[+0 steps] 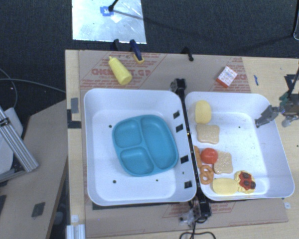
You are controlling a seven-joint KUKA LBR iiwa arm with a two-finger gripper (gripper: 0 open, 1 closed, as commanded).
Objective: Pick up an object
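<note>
Gripper (269, 116): we see it above the right bin's (276, 156) right rim; we cannot tell its state.
Food: we see it along that bin's left side.

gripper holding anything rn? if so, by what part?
Nothing held. The gripper sits at the right bin's right rim, away from the toy food on the bin's left side.

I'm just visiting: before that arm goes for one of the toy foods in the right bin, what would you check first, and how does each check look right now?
1. Food within the right bin: ok; tomato, bread slice and yellow block lie along its left side.
2. Gripper near the bin: ok, at its right rim.
3. Gripper carrying nothing: ok.
4. Fingers open: cannot tell.
5. Target stands apart: not ok for the tomato, which touches the toast.
</note>
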